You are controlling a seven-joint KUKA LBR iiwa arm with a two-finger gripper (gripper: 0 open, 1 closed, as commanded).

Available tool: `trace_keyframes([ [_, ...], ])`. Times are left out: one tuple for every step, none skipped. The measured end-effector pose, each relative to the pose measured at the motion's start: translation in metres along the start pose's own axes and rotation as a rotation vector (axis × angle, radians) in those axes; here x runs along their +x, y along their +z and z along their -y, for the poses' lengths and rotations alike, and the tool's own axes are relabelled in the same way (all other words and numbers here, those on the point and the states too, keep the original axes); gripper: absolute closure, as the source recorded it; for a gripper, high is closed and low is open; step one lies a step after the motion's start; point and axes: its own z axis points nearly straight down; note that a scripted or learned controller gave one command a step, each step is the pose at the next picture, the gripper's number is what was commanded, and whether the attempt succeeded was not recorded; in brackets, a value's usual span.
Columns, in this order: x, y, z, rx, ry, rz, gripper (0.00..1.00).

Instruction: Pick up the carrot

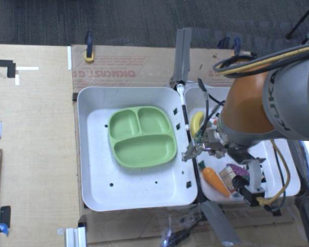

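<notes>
Grey arm (293, 102), orange band, blk/yellow cables looped over top, KUKA lettering.

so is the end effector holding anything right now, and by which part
Cannot be told: the arm's bulk hides the end effector. The carrot lies in the right bin, apart from it, so it is not held.

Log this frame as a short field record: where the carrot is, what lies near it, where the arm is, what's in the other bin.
carrot: lying in the right bin, near its front left corner, not lifted
beside carrot: purple item and other small items, too cluttered to identify
banana: yellow, at the right bin's left wall, farther back
arm: over the right bin, above the carrot's area
pincer: state cannot be judged
left bin: holds a green divided plate
task status: carrot not yet picked up
</notes>
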Motion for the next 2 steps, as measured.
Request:
trace_keyframes([
  [-0.094, 0.0, 0.003, -0.001, -0.124, 0.0, 0.0],
  [-0.126, 0.094, -0.016, -0.021, -0.513, 0.016, 0.0],
])
